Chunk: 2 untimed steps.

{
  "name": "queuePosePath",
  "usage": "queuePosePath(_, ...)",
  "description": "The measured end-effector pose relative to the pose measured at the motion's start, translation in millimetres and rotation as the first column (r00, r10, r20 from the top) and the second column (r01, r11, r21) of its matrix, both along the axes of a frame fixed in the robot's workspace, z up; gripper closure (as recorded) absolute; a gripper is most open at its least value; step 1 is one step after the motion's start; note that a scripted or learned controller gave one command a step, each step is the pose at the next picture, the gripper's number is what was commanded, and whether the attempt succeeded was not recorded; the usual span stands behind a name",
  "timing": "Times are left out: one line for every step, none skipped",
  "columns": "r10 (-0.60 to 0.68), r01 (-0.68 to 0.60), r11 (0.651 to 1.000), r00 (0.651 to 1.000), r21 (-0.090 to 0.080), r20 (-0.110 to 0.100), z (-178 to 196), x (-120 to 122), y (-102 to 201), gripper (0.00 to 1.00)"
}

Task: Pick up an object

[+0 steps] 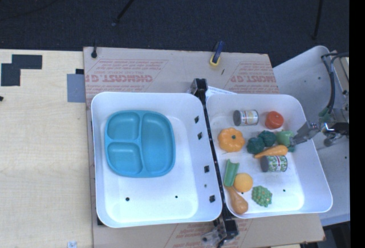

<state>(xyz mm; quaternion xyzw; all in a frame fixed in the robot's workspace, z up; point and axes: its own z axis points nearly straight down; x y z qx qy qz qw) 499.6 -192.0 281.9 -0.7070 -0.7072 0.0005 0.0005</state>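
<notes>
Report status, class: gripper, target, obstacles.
Gripper at right bin's right edge, beside broccoli. Nothing seen held. Carrot, can crowd close.

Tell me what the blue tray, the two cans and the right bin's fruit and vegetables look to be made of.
Blue tray: likely moulded plastic, one even colour, soft sheen, rounded compartments.
Cans: probably metal or plastic with paper labels; greyish ends, printed wrap; too small to settle.
Pumpkin, tomato, grapes: seemingly toy plastic, flat bright colours.
</notes>
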Motion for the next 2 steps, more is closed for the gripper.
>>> queuePosePath(0.001,-0.001,1.0,1.0,0.003,-0.007,-61.5,-6.7,4.6,0.0)
queuePosePath(0.0,0.0,1.0,1.0,0.003,-0.005,-119.4,-0.7,-0.8,0.0)
